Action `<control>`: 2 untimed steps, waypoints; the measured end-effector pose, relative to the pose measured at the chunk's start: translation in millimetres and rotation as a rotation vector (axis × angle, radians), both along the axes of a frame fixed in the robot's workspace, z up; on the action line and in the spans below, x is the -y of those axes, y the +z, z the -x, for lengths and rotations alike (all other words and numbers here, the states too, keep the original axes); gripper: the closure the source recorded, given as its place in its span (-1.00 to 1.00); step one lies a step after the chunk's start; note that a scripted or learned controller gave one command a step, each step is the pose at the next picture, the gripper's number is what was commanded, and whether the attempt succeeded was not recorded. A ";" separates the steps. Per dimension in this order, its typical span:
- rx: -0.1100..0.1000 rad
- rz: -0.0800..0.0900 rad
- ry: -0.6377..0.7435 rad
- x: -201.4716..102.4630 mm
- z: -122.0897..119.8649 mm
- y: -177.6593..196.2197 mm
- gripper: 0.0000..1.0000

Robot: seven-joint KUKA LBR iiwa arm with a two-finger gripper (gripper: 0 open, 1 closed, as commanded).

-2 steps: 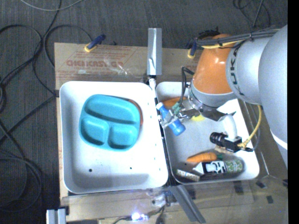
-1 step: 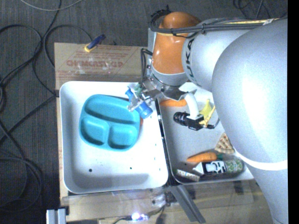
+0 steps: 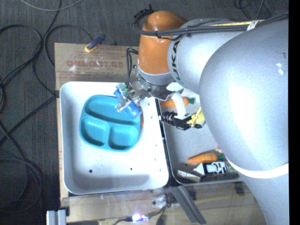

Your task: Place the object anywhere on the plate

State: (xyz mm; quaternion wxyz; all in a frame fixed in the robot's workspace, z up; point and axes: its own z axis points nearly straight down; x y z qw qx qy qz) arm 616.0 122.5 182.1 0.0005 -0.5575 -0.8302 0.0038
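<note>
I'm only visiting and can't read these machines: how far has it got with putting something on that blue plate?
Done: the arm has reached across to the left bin, and its tool is over the plate's upper right corner. In hand: a small blue object sits at the tool's tip; I can't tell whether it is gripped or resting on the plate. Left: setting it down, if needed, and pulling away.

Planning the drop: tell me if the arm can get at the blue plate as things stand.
Probably yes. The tool sits right over the blue plate's upper right edge in the left bin, and nothing stands between them.
</note>
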 end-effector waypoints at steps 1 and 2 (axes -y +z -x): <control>0.001 0.000 0.041 -49.6 -17.1 1.7 1.00; 0.000 -0.001 0.123 -82.3 6.4 1.2 1.00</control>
